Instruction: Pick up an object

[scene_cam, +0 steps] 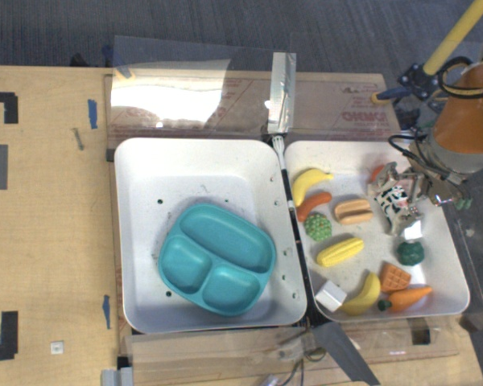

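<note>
My gripper hangs low over the upper right part of the right bin, under the orange-banded wrist. A small black-and-white toy sits right at the gripper; whether it is gripped is not visible. A red piece lies just left of the gripper and a small white block just below it. Toy foods fill the bin: a banana, a hot dog, a yellow corn cob and a dark green piece.
The left bin holds a teal divided plate. Also in the right bin: a red-orange piece, a green ball, a second banana, a white block, a waffle and a carrot.
</note>
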You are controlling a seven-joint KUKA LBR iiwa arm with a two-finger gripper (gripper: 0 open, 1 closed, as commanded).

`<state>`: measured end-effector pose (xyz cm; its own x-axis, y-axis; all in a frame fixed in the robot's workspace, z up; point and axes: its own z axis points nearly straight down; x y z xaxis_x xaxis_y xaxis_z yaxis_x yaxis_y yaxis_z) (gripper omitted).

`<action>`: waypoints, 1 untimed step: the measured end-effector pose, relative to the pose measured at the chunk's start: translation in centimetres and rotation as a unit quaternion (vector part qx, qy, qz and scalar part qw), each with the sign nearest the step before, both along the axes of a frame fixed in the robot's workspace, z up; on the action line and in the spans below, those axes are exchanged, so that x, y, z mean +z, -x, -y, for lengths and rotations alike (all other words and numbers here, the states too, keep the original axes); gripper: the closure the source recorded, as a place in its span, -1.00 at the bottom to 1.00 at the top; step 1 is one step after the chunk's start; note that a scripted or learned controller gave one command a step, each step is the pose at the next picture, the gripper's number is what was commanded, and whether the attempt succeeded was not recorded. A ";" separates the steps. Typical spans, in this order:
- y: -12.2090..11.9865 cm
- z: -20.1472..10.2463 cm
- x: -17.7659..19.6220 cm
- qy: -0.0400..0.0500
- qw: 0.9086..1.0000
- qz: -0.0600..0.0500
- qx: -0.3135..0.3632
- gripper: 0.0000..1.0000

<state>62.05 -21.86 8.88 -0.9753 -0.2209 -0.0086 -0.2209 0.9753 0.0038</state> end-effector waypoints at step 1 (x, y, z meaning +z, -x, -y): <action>-0.9 -1.5 -0.2 0.003 1.000 0.000 0.021 -1.00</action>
